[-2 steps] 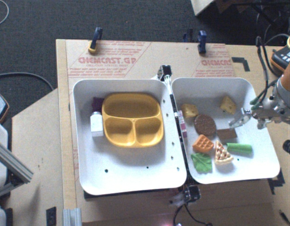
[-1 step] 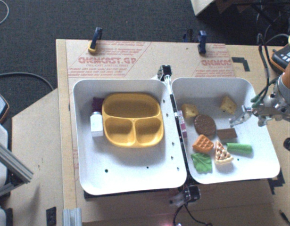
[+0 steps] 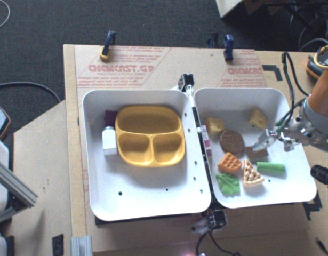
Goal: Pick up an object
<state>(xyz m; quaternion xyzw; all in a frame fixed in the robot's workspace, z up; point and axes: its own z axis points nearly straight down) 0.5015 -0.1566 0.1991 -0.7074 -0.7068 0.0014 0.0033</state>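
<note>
White plastic bins side by side on a cardboard-topped bench point(image 3: 153, 63) – left bin point(image 3: 94, 159) holds a yellow three-compartment plastic tray point(image 3: 150, 135), with a small white bottle point(image 3: 109, 141) touching the tray's left edge and a dark purple item point(image 3: 111, 116) just above the bottle, partly hidden behind the tray. Right bin point(image 3: 292, 191) holds toy food: a tan bread-like chunk point(image 3: 215, 126) near the divider, a pale yellow cheese wedge point(image 3: 257, 119) toward the back, a round brown patty point(image 3: 231, 141) in the middle, an orange waffle piece point(image 3: 230, 163) below the patty, a green leafy piece point(image 3: 228, 184) just under the waffle, a pizza-slice-shaped piece point(image 3: 252, 173) beside the waffle, a green cylinder like a bean or cucumber point(image 3: 271, 168) lying flat to its right, and a dark brown block point(image 3: 257, 153) between patty and cylinder. Grey arm comes in from the right, gripper point(image 3: 266, 138) low over the right bin, just above the dark brown block and right of the patty – cannot tell if the gripper is released or clenched, too small and blurred; nothing visibly held. Blue-and-yellow clamp point(image 3: 108, 45) and a dark blue clamp point(image 3: 228, 47) on the bench's far edge
</note>
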